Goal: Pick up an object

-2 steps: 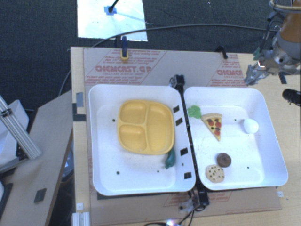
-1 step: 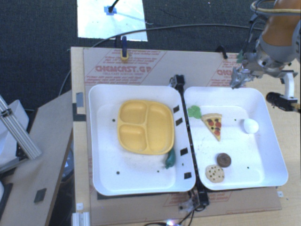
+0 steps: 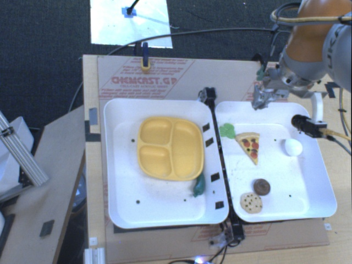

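In the right bin [image 3: 324,199]: one flat triangular pizza slice [image 3: 249,146], long axis running toward the near edge, tip pointing that way; one smooth white egg [image 3: 292,147], one dark round cookie [image 3: 262,187], one pale chip cookie [image 3: 251,203], one green leafy piece [image 3: 226,130]. Left bin [image 3: 118,202] holds one yellow three-compartment plate [image 3: 168,148] and one dark green piece [image 3: 198,185]. Hand [image 3: 264,100] hangs over the right bin's far rim, nothing pinched; finger spread cannot be told.

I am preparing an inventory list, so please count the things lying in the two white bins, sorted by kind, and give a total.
Divided plate: 1, yellow plate
Pizza: 1, pizza slice
Cookies: 2, chocolate-chip cookie, dark cookie
Egg: 1, white egg
Green pieces: 2, light green piece, dark green piece
Total: 7
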You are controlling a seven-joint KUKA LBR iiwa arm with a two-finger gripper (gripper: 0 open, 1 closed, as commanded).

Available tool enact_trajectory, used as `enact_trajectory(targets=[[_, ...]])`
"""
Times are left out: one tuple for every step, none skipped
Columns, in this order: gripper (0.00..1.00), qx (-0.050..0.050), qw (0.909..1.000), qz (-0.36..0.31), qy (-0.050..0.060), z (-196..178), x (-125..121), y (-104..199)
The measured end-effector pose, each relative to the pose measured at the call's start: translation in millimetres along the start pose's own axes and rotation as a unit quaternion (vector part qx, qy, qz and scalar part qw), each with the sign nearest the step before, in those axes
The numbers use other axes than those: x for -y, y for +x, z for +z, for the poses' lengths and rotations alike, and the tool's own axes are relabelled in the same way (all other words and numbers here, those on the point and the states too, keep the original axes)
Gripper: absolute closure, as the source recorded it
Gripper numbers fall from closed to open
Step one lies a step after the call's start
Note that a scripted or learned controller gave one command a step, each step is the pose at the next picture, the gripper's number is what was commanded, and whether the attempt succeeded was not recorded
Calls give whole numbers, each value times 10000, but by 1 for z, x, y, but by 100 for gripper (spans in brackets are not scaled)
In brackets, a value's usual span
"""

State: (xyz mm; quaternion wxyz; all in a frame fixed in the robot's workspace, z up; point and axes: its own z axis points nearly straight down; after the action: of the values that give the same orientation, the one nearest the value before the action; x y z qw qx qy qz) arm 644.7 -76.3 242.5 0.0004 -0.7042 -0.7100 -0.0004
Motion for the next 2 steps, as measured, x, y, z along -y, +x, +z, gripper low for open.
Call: enact_trajectory(targets=[[100, -1, 10000, 2, 6, 7, 29, 45], [100, -4, 10000, -5, -1, -1, 44, 97]])
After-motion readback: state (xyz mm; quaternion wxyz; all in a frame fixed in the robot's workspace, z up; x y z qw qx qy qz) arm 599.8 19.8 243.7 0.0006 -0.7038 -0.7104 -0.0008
